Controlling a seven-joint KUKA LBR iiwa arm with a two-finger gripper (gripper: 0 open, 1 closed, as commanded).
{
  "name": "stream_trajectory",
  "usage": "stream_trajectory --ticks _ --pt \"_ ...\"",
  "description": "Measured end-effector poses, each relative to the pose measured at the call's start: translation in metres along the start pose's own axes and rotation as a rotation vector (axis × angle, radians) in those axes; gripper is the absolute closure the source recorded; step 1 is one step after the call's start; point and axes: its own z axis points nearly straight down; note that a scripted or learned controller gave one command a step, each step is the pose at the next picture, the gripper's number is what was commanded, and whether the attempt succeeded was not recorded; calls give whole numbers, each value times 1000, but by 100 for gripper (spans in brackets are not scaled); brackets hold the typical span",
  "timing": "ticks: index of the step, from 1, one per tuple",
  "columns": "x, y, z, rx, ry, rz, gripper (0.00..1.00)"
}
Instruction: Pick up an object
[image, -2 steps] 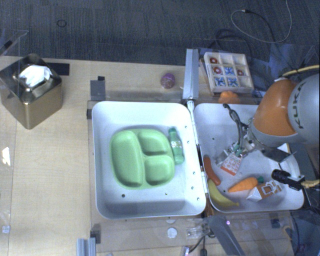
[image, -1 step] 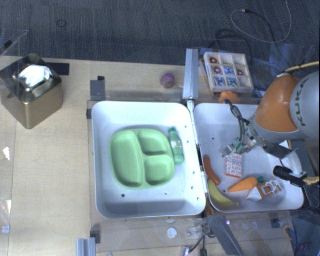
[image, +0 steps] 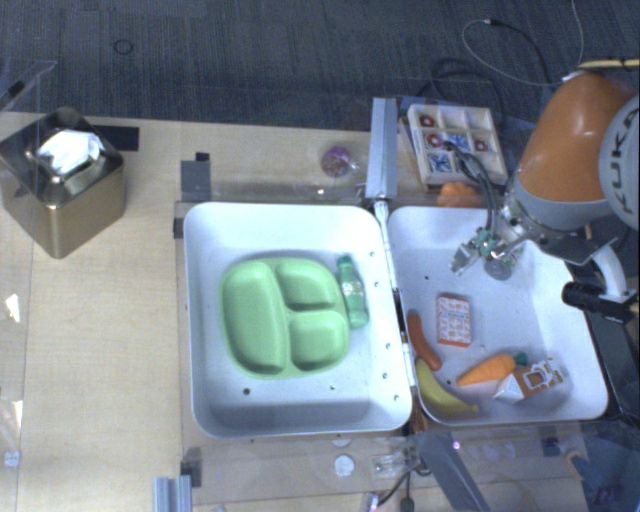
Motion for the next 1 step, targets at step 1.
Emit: stream_trajectory --ticks 1 --pt "0 0 0 1 0 0 0"
